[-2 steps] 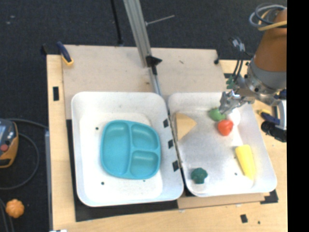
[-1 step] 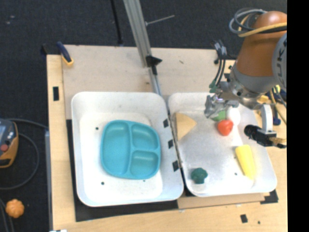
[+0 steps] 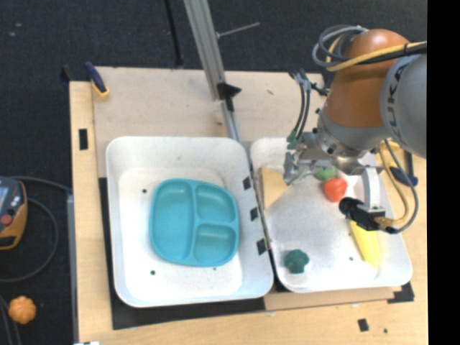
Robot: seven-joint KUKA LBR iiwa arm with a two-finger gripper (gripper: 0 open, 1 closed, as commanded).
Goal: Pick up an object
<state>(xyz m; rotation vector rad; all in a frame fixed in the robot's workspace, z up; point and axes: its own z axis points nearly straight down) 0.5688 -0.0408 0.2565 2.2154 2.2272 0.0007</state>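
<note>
1 camera looks down at a slant from above the bench [image 3: 158, 99], far enough back to take in both bins: the left bin [image 3: 122, 157], the right bin [image 3: 392, 272], plus dark floor [image 3: 43, 20] at the far and left sides.

Pale wooden bench [image 3: 165, 106] on a dark carpeted floor [image 3: 72, 20].
A slanted aluminium mast [image 3: 205, 38] rises from the bench's far side; a small orange ball [image 3: 21, 309] lies on the floor at left.
</note>
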